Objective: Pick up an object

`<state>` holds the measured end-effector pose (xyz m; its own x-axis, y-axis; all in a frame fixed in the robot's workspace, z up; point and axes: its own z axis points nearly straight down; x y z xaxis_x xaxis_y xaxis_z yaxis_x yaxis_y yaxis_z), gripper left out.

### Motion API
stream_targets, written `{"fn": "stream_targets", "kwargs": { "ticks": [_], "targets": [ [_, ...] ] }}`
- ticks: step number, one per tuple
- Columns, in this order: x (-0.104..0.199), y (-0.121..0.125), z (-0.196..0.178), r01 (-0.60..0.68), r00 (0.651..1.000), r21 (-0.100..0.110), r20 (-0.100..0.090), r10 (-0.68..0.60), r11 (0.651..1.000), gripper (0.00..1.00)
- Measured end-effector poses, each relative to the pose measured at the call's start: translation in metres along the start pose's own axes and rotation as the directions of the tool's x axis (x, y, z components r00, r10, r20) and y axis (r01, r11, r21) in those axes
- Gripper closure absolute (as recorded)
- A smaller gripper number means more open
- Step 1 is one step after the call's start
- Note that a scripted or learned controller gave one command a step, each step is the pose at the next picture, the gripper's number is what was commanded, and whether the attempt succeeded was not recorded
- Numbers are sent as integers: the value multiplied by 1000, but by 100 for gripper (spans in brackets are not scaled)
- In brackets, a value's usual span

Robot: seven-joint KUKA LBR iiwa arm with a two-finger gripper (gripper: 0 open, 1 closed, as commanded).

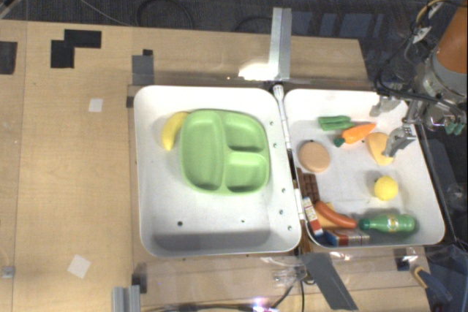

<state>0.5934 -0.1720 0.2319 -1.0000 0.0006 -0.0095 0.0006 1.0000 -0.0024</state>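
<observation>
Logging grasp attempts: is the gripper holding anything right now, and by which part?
Nothing is held: the gripper hovers open over the right bin, beside the yellow wedge.

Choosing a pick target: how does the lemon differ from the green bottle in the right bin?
The lemon is yellow and round; the green bottle is long and lies on its side. The lemon sits apart from other things, while the bottle lies along the bin's near wall beside other items. Both rest in the right bin.

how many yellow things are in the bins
3: a banana in the left bin beside the green divided plate; a lemon in the right bin; a pale yellow piece above it, at the gripper. More may hide under the plate.
</observation>
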Motion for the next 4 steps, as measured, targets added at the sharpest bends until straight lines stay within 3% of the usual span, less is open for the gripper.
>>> {"fn": "stream_targets", "kwargs": {
  "ticks": [1,2,3,4],
  "targets": [
    [-15,-30,126,-57,998,2,10,57,998,0],
    [-25,22,144,-216,976,-2,0,216,976,0],
    [20,33,142,-215,977,-1,5,215,977,0],
    [-27,79,143,-203,979,-4,4,203,979,0]
  ]
}}
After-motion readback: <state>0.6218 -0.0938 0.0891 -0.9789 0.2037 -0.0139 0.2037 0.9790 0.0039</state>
